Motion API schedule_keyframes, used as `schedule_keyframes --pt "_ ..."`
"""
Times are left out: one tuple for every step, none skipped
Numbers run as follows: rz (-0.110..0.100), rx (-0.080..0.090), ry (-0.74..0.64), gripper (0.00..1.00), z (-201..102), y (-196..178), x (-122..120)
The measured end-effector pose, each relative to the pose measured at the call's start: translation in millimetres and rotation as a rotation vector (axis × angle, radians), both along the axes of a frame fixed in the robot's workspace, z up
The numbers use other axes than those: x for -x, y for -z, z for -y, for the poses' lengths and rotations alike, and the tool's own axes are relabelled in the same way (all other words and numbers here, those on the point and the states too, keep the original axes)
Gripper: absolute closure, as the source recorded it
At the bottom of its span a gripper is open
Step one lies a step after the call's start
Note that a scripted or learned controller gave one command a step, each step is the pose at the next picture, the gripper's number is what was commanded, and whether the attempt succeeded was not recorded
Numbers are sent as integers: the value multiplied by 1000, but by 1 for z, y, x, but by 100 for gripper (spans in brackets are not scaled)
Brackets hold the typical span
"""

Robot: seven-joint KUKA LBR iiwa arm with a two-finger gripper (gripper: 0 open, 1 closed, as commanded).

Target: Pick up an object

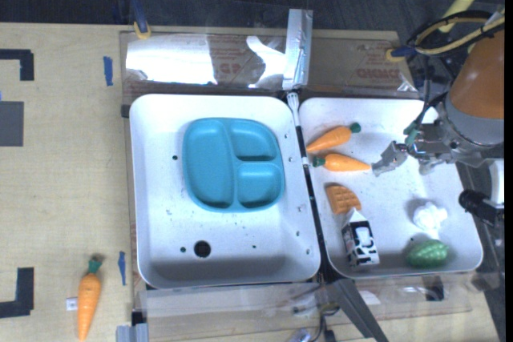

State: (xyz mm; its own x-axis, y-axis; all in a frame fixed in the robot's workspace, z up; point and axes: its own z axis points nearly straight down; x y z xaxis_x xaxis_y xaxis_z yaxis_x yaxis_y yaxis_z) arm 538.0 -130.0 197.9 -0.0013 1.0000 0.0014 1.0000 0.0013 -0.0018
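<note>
Camera view: gripper (407, 156) over right bin (385, 112), fingers spread, nothing between them.
Glossy plastic carrots (346, 163) just left of gripper; knobbly green lump (426, 253), crumpled white wad (430, 215); left bin (152, 172) holds smooth blue divided tray (234, 162).

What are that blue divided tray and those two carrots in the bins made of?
The blue tray looks like moulded plastic: even colour, soft sheen, rounded compartments. The two carrots in the right bin seem to be toy plastic, smooth and uniformly orange with green tips; rubber is possible.
</note>
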Motion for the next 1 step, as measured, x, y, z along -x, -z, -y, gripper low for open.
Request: schedule_keyframes --pt "2 0 179 0 -66 14 -51"
